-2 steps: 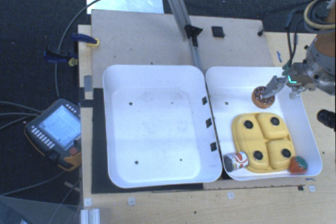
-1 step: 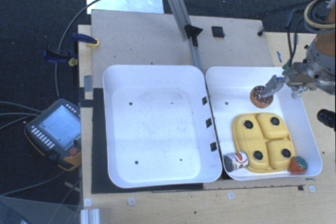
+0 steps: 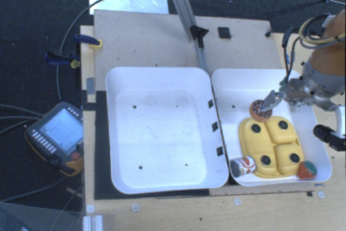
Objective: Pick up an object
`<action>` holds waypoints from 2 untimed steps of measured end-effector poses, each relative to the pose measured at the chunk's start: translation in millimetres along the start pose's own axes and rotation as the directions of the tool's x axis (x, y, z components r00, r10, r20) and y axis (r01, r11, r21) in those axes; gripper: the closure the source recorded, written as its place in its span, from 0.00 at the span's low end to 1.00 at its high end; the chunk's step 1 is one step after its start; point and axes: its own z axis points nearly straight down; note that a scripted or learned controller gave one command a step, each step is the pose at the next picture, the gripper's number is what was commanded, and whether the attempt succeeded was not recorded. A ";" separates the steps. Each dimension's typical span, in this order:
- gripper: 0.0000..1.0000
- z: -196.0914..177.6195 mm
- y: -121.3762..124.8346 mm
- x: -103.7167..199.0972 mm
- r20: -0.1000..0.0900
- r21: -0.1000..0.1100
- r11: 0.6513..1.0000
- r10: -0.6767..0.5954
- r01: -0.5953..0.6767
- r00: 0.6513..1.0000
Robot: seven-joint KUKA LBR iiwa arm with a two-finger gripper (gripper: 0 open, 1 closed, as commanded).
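The right bin (image 3: 227,89) holds several objects. A large yellow block (image 3: 273,147) with black studs lies in its near half. A small brown and pink ring-shaped piece (image 3: 260,111) sits just behind the block's far left corner. A small can (image 3: 243,166) lies on its side at the bin's near edge, left of the block. A red strawberry (image 3: 307,170) rests in the near right corner. My gripper (image 3: 268,102) reaches in from the right, its tip right at the ring-shaped piece, on its upper right side.
The left bin (image 3: 116,116) stands beside the right one, with black clips (image 3: 215,127) along the shared edge. A grey pole (image 3: 184,2) slants over the bench's back. A teach pendant (image 3: 57,135) lies off the bench to the left.
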 end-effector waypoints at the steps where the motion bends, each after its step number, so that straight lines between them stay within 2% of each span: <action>1: 0.00 46.4 -8.0 -2.9 0.000 -0.001 1.000 0.001 -0.001 1.000; 2: 0.00 101.1 -9.0 -1.3 -0.006 -0.011 1.000 0.000 0.000 1.000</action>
